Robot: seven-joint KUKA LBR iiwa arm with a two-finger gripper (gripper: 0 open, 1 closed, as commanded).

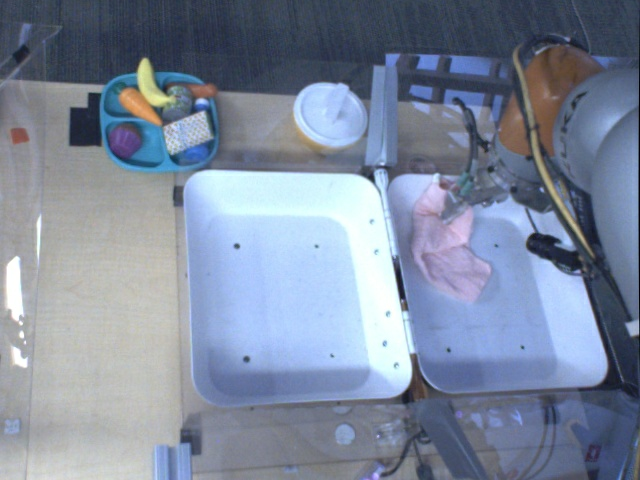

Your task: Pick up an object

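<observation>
Pink cloth (448, 249), soft and light, is likely best pinched at a raised fold; whether the gripper (468, 194) is closed cannot be told.

- the grey metal arm with its orange band (590, 108) reaches in from the right; yellow and black cables run along it
- its small two-finger hand (462, 196) points down and leftward; the fingertips are too small to make out

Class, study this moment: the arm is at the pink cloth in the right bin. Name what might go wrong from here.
1. The claw meets the pink cloth at its top edge; such soft fabric may slip free on lifting.
2. The cloth lies close to the right bin wall beside the left bin, so it might drag or snag there.
</observation>
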